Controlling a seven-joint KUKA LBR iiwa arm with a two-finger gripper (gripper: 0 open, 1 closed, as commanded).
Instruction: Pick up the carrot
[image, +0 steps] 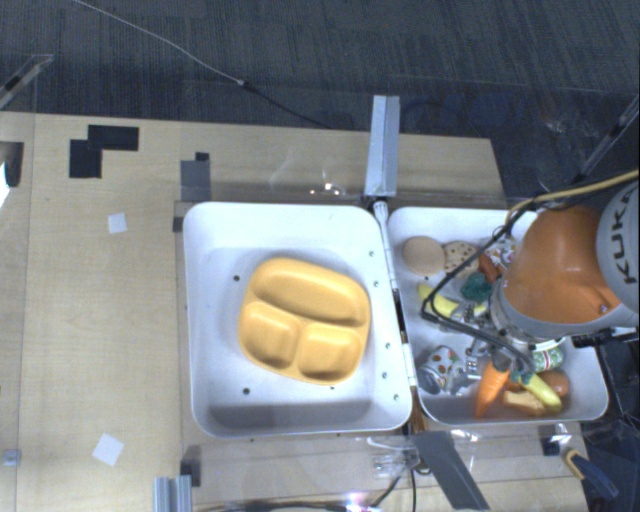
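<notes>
Slim orange carrot (489, 388) lies tilted at the near edge of the right shallow white plastic bin (596, 404), crowded by other toy foods. Two-finger gripper (497, 356) sits just above its top; open/shut: can't tell. Best approach imo: straddle carrot crosswise, w/o nudging neighbours. Left white bin (205, 310) holds a yellow sectioned tray (303, 318), on a pale wood bench (90, 330).
</notes>
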